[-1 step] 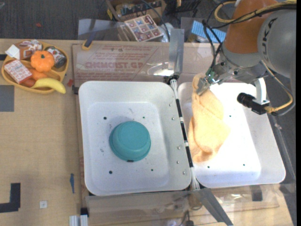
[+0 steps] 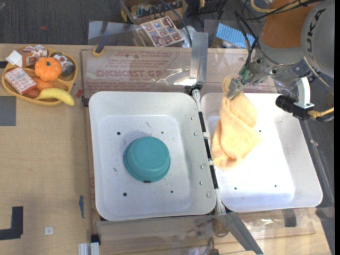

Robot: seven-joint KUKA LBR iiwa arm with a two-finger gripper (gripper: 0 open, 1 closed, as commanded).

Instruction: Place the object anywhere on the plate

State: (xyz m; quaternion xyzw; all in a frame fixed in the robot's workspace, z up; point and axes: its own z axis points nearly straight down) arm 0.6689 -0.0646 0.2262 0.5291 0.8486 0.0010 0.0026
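A yellow cloth (image 2: 236,132) hangs over the left part of the right bin (image 2: 297,190), its top corner pinched by my gripper (image 2: 237,87), which is shut on it. The cloth droops down and to the left, its lower end near the bin floor by the divider. A teal plate (image 2: 147,159), turned like an upside-down bowl, sits in the middle of the left bin (image 2: 106,116). My gripper is well to the right of the plate, across the divider between the bins.
A yellow dish with an orange, a banana and small boxes (image 2: 40,76) stands at the bench's far left. Cardboard and clutter (image 2: 159,31) lie behind the bins. The grey arm with its orange band (image 2: 289,15) reaches in from the upper right.
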